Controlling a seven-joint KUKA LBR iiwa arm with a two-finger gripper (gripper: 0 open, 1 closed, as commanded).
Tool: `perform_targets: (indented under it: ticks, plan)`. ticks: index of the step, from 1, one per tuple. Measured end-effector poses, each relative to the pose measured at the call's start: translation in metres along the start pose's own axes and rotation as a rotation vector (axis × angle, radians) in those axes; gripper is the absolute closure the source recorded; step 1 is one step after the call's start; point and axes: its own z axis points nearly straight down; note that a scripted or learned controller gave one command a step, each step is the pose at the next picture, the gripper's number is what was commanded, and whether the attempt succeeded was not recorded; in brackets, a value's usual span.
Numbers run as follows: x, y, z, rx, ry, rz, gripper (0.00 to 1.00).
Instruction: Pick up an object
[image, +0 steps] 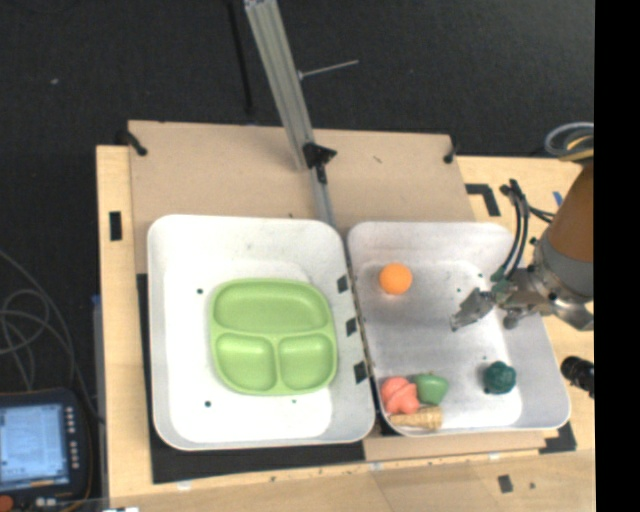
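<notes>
Dark flooring surrounds a pale wooden bench (250, 175) that carries two shallow white bins side by side, seen from above at a slant. An aluminium post (285, 85) rises at the bench's 12 o'clock edge, and a small lit screen (35, 440) sits off the bench at 8 o'clock.

Filling much of the left bin (180, 260) is a green divided plate (272, 335), one long compartment above two smaller ones, lying flat.

The right bin (430, 250) holds the loose objects. An orange ball (396, 279) rests alone toward the bin's 11 o'clock. A dark green object (499, 377) lies at about 4 o'clock in the bin. Clustered against the bin's 7 o'clock corner are a pink object (399, 394), a green object (432, 387) touching it, and a tan piece (425, 419) just below both.

Reaching in from 3 o'clock, the grey arm with its orange band (570, 225) hangs the gripper (470, 312) over bare bin floor near the bin's middle. Nothing shows between its fingers; whether the jaws stand open or closed cannot be told from this angle. From the fingertips, the orange ball lies toward 10 o'clock, apart from them; the dark green object lies toward 5 o'clock, near but not touching; the pink-and-green cluster lies toward 7 o'clock, well apart.
</notes>
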Motion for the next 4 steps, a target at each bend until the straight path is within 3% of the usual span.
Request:
perform_targets:
  ticks: [1, 3, 4]
  plan:
    - [0.000, 0.000, 0.000, 0.000, 0.000, 0.002, 0.00]
    - [0.002, 0.012, 0.096, 0.006, 0.000, 0.006, 0.00]
    - [0.001, 0.012, 0.119, 0.004, -0.001, 0.004, 0.00]
